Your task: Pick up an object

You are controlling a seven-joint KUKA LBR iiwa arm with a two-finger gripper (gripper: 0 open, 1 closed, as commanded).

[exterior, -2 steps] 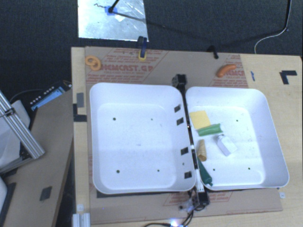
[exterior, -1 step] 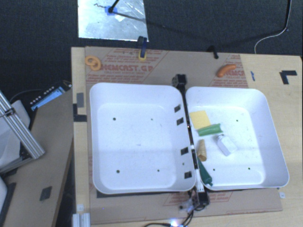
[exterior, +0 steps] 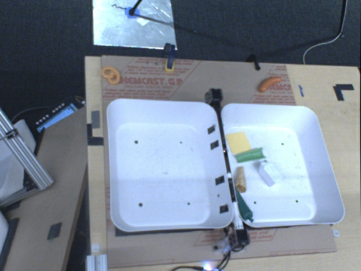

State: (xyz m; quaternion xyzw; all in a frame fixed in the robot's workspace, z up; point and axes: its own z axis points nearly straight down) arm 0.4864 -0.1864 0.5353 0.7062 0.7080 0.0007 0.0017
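Two shallow white bins are pictured side by side on the bench [exterior: 316,78], with every candidate for the pick gathered in the right bin [exterior: 331,192]. How far the end effector is open, and whether anything is held by it, cannot be told from this view. As the arm is known to reach in from the right, the objects are judged to lie on the far side of that bin from the end effector's line of approach, crowded against the wall shared with the left bin [exterior: 163,107], in which nothing is seen. Five things are counted in the right bin: a yellow block [exterior: 238,142], a green stick [exterior: 249,154] touching or just beside its lower edge, a small white block [exterior: 267,173] near the stick's end, a tan cylinder [exterior: 241,179] close to the shared wall, and a dark green piece [exterior: 244,208] wedged in the corner below it. The risks are judged to come from that crowding. Should a finger be brought down between the yellow block and the green stick, both could be nudged and neither caught. The tan cylinder may be rolled away if it is pinched off-centre. The dark green piece is set so close to the wall that the rim could be struck first. The white block, standing somewhat apart, is judged the safest target. An orange sausage-shaped item [exterior: 269,84] and a pretzel-like ring [exterior: 111,75] are left lying on the bench outside both bins.
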